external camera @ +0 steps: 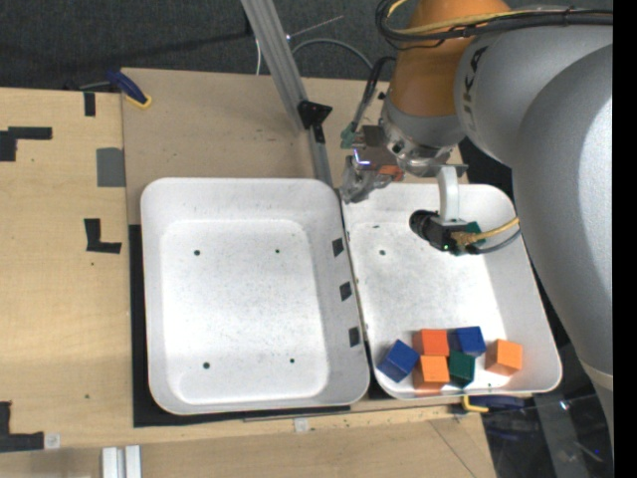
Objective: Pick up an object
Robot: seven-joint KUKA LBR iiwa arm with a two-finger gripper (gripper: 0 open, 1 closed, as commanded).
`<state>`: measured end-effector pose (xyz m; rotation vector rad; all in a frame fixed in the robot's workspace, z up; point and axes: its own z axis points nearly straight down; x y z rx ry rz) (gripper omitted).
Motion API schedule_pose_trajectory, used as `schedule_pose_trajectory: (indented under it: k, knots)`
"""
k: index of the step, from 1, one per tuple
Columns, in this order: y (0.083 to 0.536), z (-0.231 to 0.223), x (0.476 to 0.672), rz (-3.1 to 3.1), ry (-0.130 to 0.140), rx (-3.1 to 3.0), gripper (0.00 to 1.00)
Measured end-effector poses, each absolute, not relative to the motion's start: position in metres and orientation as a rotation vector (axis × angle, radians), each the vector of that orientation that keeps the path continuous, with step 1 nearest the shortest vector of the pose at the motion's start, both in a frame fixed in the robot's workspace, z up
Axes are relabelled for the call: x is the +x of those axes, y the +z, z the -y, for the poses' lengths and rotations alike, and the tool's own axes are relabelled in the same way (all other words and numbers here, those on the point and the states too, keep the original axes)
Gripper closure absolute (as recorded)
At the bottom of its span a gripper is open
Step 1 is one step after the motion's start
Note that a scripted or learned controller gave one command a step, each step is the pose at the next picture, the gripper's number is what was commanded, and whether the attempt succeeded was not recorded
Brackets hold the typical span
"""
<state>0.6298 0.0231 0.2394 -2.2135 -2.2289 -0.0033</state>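
Six small blocks are clustered at the near edge of the right bin: a blue block at the left, tilted; an orange block just right of it; a second orange block directly in front of that one, touching it; a blue cube beside the first orange block; a dark green block in front of the blue cube; a third orange block at the right end, slightly apart from the rest. None of the blocks is lifted; all are seen resting on the bin floor.

The gripper is located at the far left corner of the right bin, over the rim where the two bins meet, well apart from the blocks. Whether it is apart or together cannot be told; the tool end is blurred and partly hidden by the wrist. Nothing is seen held.

The arm is seen entering from the right, with the orange band above the wrist. A black cable fitting with a green and yellow part is seen hanging below the wrist over the right bin.

The left bin is placed just beside the right one. Both bins are set on a wooden bench. A slanted metal pole is seen behind the bins.
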Motion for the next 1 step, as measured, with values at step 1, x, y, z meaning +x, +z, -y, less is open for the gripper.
schedule_pose_trajectory:
  k: [1]
  knots:
    - [0.2414,-0.0799,0.6533,2.228,-0.002,-2.213,1.0]
